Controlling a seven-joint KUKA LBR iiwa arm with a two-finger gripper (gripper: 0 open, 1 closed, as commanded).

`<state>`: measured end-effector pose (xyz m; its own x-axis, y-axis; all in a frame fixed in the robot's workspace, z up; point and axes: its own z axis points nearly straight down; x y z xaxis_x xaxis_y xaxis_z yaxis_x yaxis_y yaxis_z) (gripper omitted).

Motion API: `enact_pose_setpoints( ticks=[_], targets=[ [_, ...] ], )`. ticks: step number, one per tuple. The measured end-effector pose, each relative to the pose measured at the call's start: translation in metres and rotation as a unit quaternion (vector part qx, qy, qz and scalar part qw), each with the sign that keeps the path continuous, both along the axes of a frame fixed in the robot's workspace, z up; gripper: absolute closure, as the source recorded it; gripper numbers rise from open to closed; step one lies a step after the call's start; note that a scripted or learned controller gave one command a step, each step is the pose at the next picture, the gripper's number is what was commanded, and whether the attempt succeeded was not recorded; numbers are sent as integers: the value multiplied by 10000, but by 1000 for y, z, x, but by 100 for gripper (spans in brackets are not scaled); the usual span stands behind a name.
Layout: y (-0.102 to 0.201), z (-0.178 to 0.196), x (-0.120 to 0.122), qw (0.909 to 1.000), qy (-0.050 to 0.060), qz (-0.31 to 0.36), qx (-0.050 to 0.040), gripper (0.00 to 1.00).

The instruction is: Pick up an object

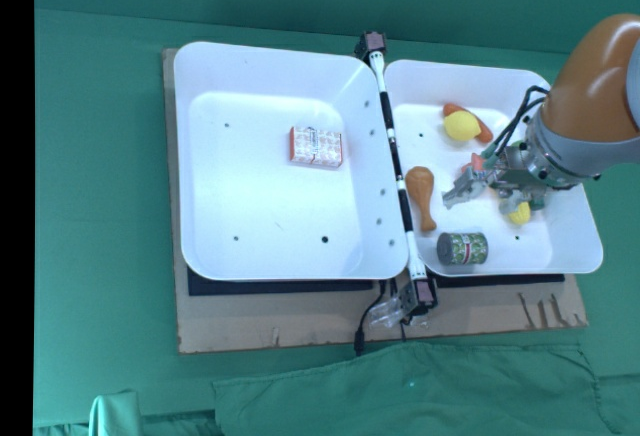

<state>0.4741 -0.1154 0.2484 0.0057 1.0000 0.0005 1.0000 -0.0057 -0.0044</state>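
My gripper (pixel 462 192) hangs over the middle of the right bin (pixel 570 254), its grey fingers pointing left with nothing visible between them. A tan drumstick toy (pixel 422 192) lies just left of the fingertips, apart from them. A green can (pixel 462 248) lies on its side near the bin's front. A yellow lemon (pixel 460 127) rests at the back with an orange carrot (pixel 481 124) beside it. Another small yellow piece (pixel 519 213) peeks out from under the wrist. The left bin (pixel 210 84) holds a red and white box (pixel 316 146).
A black and white divider rail (pixel 393 149) runs between the two bins. Both bins stand on a cardboard sheet (pixel 300 324) over green cloth. The arm's orange band (pixel 597 79) covers the right bin's far right side.
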Motion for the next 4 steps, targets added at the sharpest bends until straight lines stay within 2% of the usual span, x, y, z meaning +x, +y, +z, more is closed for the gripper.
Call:
enact_pose_setpoints(
  ticks=[1, 2, 3, 4],
  targets=[
    [5, -48, -8, 10000, -2, 4, 1, 0],
    [3, -65, -6, 10000, -52, 2, -3, 0],
    [1, -51, -3, 9999, -125, -19, -31, 100],
    [1, 12, 4, 10000, -71, 14, -20, 100]
  ],
)
